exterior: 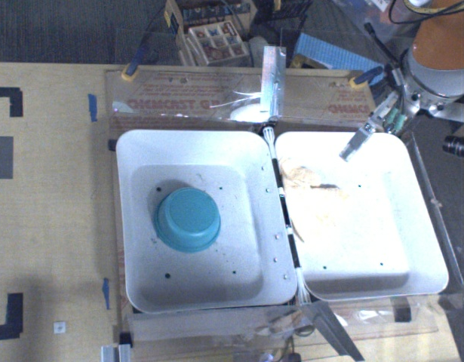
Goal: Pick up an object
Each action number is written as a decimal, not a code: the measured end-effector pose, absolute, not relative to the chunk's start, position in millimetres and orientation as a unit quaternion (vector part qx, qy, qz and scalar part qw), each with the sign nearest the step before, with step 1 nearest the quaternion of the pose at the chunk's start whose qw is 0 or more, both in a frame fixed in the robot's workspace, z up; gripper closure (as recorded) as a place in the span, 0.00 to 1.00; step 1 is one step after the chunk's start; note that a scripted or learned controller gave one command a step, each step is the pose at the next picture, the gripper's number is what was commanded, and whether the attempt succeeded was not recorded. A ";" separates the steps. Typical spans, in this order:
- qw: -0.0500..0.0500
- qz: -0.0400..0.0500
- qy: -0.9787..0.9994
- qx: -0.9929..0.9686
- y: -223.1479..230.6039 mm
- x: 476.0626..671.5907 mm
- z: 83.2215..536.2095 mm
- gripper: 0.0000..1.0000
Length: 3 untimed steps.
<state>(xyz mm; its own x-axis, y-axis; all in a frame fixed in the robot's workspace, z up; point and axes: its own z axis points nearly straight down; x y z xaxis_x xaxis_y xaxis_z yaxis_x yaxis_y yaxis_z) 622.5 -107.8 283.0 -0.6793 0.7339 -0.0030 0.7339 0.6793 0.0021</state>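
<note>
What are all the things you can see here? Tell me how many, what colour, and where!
bowl: one, blue, upside down in the left bin
bins: two, white, side by side on the bench
brown smudges: a few, on the floor of the right bin
box of small items: one, tan, behind the bins
blue pad: one, behind the right bin
arm: one, grey and orange, upper right
gripper: one, above the right bin's far edge

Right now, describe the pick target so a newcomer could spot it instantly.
Of the two white bins side by side, take the left bin. On its floor, left of centre, sits a round blue bowl, apparently upside down. It is the one solid coloured thing in either bin.
</note>
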 end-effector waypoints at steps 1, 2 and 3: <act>0.002 0.001 0.960 0.278 -125.6 631.1 118.4 0.00; 0.008 0.001 0.947 0.322 -101.4 651.6 94.4 0.00; 0.012 0.004 0.946 0.323 -100.8 653.8 107.0 1.00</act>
